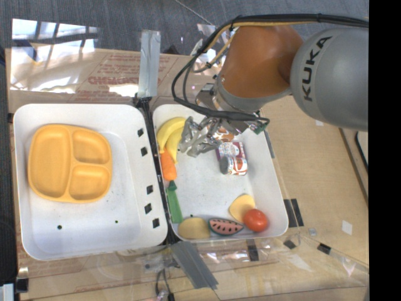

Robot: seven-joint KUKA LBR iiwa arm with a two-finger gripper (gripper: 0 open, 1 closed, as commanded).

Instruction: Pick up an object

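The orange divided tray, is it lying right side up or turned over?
Right side up: the orange divided tray lies flat in the left bin, its three hollow compartments facing upward.

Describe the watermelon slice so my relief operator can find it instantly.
Look in the right-hand bin, along its near edge. The watermelon slice lies there between a pale yellow piece and a red tomato. It alone is a red wedge with dark seeds and a green rind.

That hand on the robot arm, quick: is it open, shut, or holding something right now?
Hand: low in the right bin beside the banana; whether it is open, closed or holding anything cannot be told.
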